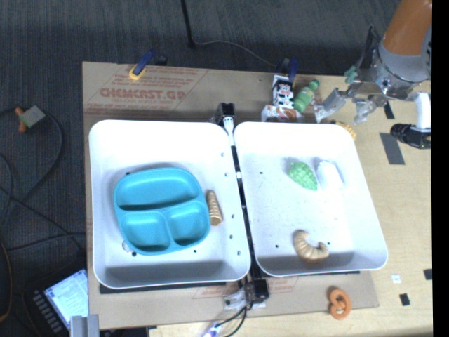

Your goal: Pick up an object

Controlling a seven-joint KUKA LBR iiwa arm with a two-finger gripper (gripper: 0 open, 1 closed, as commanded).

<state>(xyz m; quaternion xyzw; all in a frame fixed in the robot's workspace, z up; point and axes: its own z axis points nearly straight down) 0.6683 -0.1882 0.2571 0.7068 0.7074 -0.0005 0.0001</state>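
Camera view: a green object (303,174) is seen in the right bin (365,188), touching a white object (330,172), with bare floor around them. A tan croissant (309,246) lies near the front wall. The gripper (342,105) is held beyond the far rim, fingers apart, clasping nothing. The left bin (105,146) is occupied by a blue tray (161,209) and a tan roll (213,207).

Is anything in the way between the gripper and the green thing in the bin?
Nothing visible blocks it. The gripper hangs beyond the right bin's far rim, with bare floor leading to the green object. A white object lies right beside it.
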